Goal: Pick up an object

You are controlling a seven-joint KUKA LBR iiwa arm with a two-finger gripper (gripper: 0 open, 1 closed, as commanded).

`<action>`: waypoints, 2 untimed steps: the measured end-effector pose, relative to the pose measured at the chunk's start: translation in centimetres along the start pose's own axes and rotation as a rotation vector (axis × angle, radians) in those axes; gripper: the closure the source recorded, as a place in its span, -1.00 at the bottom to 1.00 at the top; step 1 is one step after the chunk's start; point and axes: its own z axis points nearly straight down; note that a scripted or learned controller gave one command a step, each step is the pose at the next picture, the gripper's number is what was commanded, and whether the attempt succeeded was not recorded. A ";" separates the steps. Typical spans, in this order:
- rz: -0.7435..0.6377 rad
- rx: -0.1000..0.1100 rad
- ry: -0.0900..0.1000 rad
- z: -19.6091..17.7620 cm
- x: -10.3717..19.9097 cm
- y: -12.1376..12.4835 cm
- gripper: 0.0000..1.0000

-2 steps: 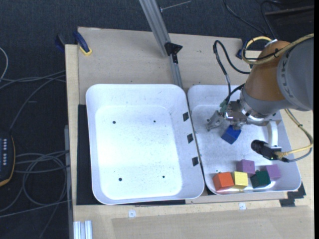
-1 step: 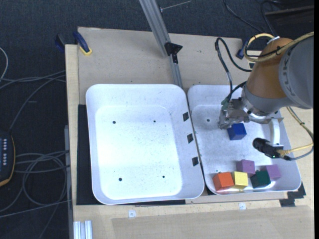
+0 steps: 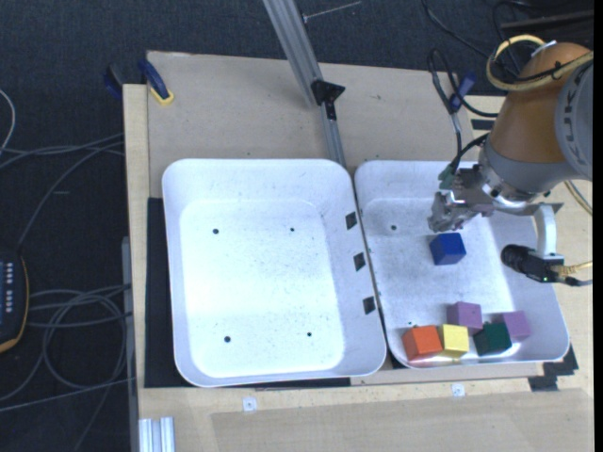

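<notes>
Blue cube sits mid-right of frame in right bin, just below gripper. Claw state: cannot tell. Cube likely light, rigid, smooth; grip opposite flat faces.

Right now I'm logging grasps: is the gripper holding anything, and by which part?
Cannot be told. The gripper sits just above the blue cube, which appears to rest in the right bin.

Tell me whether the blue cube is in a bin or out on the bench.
In. The blue cube lies on the floor of the right bin, just below the pincer.
</notes>
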 end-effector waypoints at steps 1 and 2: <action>-0.001 -0.003 0.000 -6.3 -0.2 -0.4 1.00; -0.001 0.005 0.000 -5.7 -0.1 -0.3 1.00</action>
